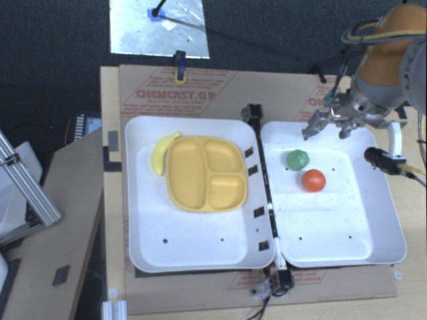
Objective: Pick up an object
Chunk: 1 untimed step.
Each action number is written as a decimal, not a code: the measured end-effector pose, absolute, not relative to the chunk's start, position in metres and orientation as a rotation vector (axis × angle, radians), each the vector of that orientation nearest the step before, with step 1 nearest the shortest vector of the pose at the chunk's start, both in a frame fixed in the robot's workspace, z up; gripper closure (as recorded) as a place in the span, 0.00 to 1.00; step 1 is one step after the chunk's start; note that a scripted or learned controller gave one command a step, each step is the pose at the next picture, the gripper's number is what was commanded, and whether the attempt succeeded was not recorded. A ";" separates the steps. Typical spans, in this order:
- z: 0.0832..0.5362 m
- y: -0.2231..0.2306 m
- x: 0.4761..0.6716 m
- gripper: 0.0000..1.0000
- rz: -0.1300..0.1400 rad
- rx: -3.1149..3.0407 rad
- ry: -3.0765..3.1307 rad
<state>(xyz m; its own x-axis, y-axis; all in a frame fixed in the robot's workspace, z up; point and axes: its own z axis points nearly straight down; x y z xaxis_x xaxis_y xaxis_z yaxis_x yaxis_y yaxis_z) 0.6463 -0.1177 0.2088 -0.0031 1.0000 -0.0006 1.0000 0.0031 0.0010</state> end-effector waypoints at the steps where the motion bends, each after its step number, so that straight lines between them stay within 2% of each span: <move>1: 0.147 -0.114 0.647 0.00 -0.002 2.219 2.226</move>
